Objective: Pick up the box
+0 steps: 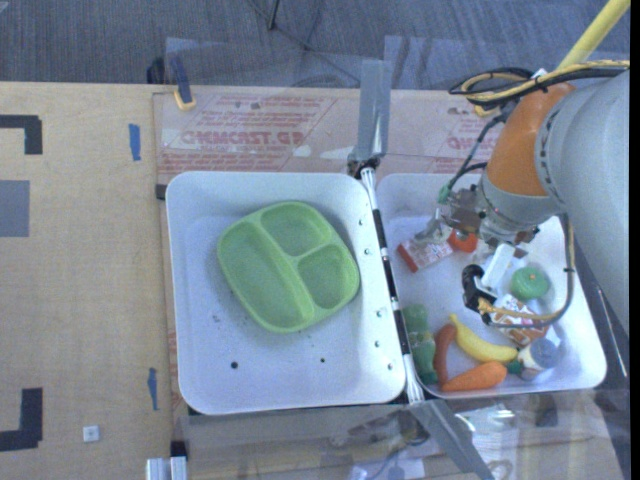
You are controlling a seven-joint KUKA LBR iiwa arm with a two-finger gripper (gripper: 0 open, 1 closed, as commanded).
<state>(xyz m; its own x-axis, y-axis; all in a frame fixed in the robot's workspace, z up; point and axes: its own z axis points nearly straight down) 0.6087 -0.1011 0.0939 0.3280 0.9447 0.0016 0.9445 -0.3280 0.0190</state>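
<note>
Box (427, 254) lies beside banana (481, 345) and carrot (476, 377); jaws' state unclear.

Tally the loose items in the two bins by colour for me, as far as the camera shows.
Green: 3, the divided plate, a round lid, a small piece by the divider
Red and white: 1, the box
Yellow: 1, the banana
Orange: 1, the carrot
Total: 6 clear; more small pieces by the gripper are too cluttered to sort.

Divided plate (289, 265) in left bin (190, 368); box (426, 254) in right bin (590, 368), upper left; banana (482, 345), carrot (476, 377) along near edge.
</note>
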